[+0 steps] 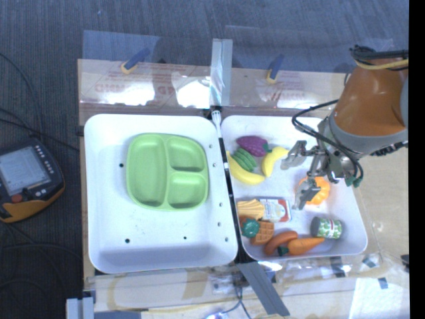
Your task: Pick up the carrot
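Nearest you, along the front wall of the right bin (355,241), lies the carrot (304,245), its orange body pointing toward 3 o'clock and its green end toward 9, tucked just beside a reddish sausage-like piece (280,238) and with a small green can (327,228) at about its 1 o'clock. Nothing grips it; you can see it resting free on the bin floor. Farther back, the gripper (308,173) hangs over the middle of that bin at roughly 12 o'clock from the carrot, fingers spread apart with nothing clamped between them, and an orange fruit-like toy (319,188) sits right beneath or against them; you cannot tell whether they touch it. By my reading you are in the approach step, with the grasp not yet made and the tool over the wrong object. The next move calls for travel toward 6 o'clock, jaws turned across the carrot's thin body, then a descent that clears the can and the sausage. Beyond, at 10 o'clock, a banana (247,173) and purple piece (252,143) crowd the back, and the left bin (106,244) holds a green divided plate (167,171).
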Tool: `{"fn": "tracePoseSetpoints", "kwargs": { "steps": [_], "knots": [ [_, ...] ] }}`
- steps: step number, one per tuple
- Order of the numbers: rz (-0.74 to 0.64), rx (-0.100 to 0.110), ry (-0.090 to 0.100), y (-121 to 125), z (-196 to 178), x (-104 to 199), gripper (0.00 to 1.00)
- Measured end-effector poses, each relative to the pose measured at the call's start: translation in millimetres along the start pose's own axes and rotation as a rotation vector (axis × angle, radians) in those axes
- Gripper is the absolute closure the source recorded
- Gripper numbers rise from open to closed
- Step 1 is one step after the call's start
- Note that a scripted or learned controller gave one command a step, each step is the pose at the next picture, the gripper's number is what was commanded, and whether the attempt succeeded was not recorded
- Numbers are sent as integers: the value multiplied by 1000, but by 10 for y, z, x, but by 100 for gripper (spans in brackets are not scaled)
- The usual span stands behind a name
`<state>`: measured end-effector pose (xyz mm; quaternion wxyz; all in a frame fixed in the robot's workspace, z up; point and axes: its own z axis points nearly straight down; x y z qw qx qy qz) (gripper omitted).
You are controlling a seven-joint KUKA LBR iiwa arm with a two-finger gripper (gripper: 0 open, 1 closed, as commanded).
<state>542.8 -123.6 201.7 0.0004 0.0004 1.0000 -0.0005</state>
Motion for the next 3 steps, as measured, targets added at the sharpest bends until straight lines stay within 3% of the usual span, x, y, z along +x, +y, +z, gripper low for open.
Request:
{"fn": "tracePoseSetpoints", "kwargs": {
  "steps": [1,2,3],
  "knots": [
    [33,-3,12,-404,987,143,0],
    [29,2,-1,-393,841,98,100],
    [-72,0,-9,202,-159,276,100]
  ]
}}
